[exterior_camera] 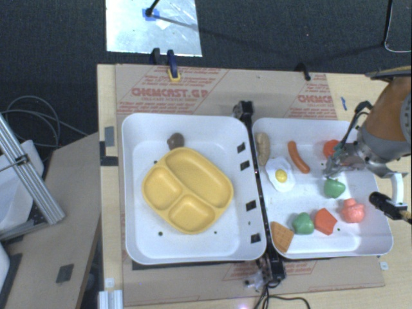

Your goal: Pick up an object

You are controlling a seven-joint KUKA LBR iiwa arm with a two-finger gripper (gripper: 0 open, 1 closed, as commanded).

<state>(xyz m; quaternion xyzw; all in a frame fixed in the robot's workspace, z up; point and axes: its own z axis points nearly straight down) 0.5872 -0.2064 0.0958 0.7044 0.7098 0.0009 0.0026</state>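
Glossy white plastic bins (148,250), smooth matt yellow plastic divided plate (187,188), shiny plastic toy foods (325,221), printed brown cardboard (193,92) beneath, crinkled reflective foil sheet (154,18), dark rough carpet (51,37)

You have a green pepper-like toy (334,187) in the right bin (386,237), lying on the white floor toward the bin's right half. It is glossy and rounded, with a paler top. An orange-red piece (329,148) lies beyond it, and a pink toy (351,210) sits near its lower right
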